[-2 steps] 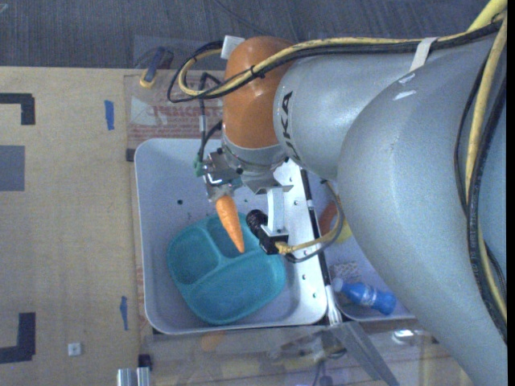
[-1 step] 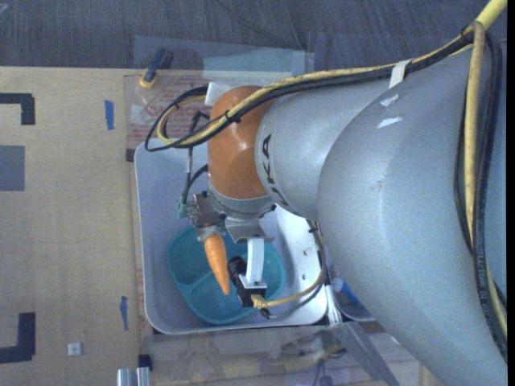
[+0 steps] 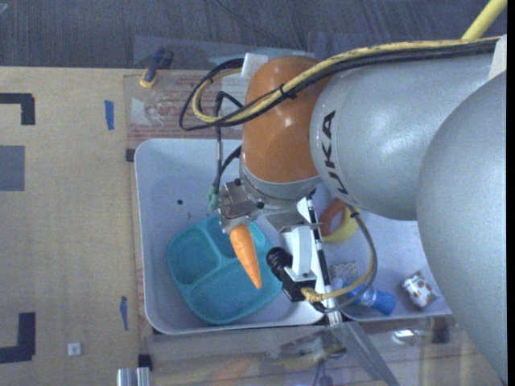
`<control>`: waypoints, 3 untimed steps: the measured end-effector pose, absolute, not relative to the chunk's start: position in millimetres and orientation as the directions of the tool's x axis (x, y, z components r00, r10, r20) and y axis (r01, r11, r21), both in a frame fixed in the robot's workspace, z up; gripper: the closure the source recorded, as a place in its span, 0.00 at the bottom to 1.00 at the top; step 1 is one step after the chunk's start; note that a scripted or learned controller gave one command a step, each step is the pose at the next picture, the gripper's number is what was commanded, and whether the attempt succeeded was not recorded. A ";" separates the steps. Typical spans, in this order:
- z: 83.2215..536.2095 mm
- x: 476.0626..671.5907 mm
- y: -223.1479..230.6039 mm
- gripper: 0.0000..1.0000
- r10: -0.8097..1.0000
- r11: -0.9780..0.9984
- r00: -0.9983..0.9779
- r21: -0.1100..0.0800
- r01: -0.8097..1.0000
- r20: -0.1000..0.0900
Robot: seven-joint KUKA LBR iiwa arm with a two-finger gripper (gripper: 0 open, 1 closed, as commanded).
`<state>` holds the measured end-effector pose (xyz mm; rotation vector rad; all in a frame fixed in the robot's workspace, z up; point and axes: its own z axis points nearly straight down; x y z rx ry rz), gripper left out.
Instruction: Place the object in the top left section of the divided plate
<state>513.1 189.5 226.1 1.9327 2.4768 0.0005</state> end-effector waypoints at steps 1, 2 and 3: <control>215.5 525.9 215.9 1.00 0.880 0.476 -0.476 0.002 0.880 -0.001; 162.0 483.8 210.8 1.00 0.892 0.453 -0.453 -0.001 0.892 0.001; 162.1 483.9 210.7 0.00 0.892 0.452 -0.452 -0.001 0.892 0.001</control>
